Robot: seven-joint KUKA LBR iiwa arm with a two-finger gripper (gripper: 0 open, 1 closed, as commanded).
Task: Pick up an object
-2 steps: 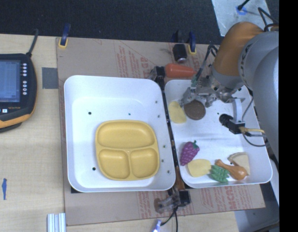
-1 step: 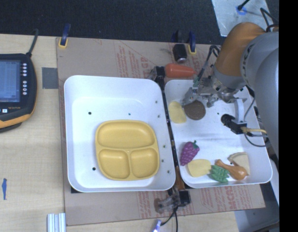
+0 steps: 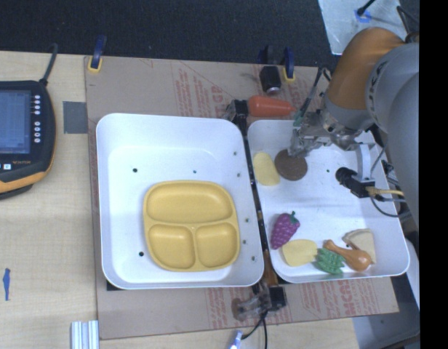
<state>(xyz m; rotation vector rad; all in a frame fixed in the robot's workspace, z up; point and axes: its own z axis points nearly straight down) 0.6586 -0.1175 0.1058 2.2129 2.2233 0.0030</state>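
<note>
My gripper point(image 3: 302, 142) hangs over the far left part of the right bin point(image 3: 395, 224), just above a brown round disc point(image 3: 291, 168) that lies on the bin floor. A pale yellow oval piece point(image 3: 265, 169) rests right beside the disc on its left. Toward the front of that bin lie a purple bunch of grapes point(image 3: 284, 228), a yellow wedge point(image 3: 300, 252), a green leafy piece point(image 3: 329, 261), a brown drumstick point(image 3: 350, 254) and a bread slice point(image 3: 361, 239). Nothing shows between the gripper and the disc.
The left bin point(image 3: 122, 158) holds a yellow divided plate point(image 3: 191, 225). A red-orange handle point(image 3: 270, 107) and a black knob point(image 3: 270, 78) sit beyond the bins' far rim. A tablet-like pendant point(image 3: 17, 137) lies at the bench's left edge.
</note>
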